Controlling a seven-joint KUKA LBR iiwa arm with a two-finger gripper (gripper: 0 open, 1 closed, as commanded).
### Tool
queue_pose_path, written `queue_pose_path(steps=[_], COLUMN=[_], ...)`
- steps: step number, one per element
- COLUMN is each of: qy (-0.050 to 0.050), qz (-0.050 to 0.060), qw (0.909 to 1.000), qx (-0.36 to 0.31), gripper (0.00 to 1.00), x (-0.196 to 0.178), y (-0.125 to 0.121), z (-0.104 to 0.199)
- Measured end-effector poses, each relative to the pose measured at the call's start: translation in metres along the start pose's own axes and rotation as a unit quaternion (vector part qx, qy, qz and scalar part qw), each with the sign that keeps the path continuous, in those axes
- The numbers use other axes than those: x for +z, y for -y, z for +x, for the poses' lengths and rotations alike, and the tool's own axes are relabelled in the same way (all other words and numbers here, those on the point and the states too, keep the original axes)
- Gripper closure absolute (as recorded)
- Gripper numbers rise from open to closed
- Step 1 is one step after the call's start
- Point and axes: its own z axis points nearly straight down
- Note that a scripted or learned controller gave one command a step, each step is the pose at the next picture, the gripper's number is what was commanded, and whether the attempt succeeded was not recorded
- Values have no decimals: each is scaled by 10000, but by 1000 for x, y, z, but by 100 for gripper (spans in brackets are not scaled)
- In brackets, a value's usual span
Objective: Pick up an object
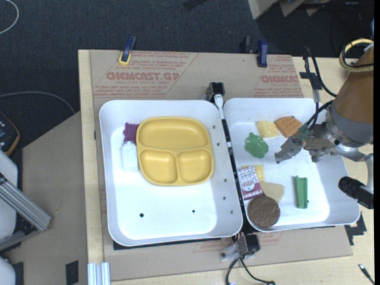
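On the table, the left shallow white bin (119,215) carries a yellow three-compartment plastic plate (175,150), with a small white bottle (129,157) and a purple piece (130,131) tucked just beside the plate's left edge.

The right shallow white bin (332,209) holds the candidates for picking: a red-and-white printed packet (249,181), a round brown disc (263,211) near the front wall, a green leafy toy vegetable (257,145), a pale yellow wedge (267,129), an orange waffle-textured cracker (288,124) and a green stick-shaped block (301,192).

The grey two-finger gripper (289,149) hangs over the open floor between the green vegetable and the green block, touching neither as far as I can judge. Its jaws look slightly spread with nothing between them.

To do this well, I would pick the green block: it lies apart from its neighbours. The jaws should straddle its narrow width, centred over it, before dropping down.
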Motion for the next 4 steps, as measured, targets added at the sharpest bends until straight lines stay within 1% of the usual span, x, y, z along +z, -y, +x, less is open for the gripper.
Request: queue_pose_path(steps=[1,2,3,4], qy=[-9,-10,36,17], qz=[32,36,-52,-93], qw=[10000,10000,10000,10000], qx=[4,1,22,19], gripper=[0,0,0,100], x=[54,118,129,117], y=[-9,-10,-13,-15], z=[-4,-1,-6,-3])
